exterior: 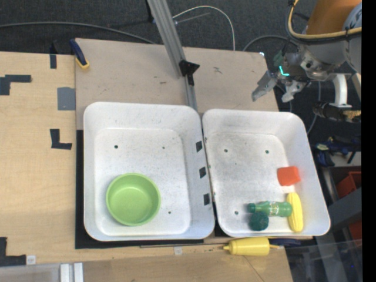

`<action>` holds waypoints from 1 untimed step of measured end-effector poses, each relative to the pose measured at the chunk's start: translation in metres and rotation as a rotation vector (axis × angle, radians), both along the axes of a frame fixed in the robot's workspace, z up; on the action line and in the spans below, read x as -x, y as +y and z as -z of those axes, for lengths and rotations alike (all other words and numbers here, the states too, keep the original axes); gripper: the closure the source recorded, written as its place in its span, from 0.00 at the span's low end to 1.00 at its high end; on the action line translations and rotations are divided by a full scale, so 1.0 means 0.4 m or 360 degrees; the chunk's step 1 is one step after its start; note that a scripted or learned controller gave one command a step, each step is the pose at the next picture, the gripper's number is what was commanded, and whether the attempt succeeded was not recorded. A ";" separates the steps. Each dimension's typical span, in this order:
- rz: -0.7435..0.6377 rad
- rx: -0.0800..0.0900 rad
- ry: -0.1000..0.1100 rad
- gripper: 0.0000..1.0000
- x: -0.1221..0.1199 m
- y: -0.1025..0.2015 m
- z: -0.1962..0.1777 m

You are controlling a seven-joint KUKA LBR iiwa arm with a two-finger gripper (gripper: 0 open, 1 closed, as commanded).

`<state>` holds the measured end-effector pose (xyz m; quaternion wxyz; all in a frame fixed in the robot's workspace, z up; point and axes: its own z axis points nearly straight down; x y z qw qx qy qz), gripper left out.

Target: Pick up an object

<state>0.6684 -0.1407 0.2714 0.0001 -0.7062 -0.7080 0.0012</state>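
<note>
Gripper [276, 86] hangs off the right bin's [247, 117] far-right corner w/ fingers apart & nothing btwn them, well apart from the objs at that bin's near-right: orange block [288, 175], yellow banana [295, 211], green bottle [269, 208]; green bowl [133, 199] in left bin [141, 111].

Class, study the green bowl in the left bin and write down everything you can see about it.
The green bowl is round, plain lime green and looks like smooth plastic. It sits upright, its opening facing up, with nothing visible inside. It rests on the floor of the left bin, in the corner nearest the camera and furthest from the right bin, close to the walls. Nothing else touches it.
</note>
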 end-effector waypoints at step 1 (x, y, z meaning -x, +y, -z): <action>0.0001 0.0000 0.0006 0.00 0.017 -0.001 0.115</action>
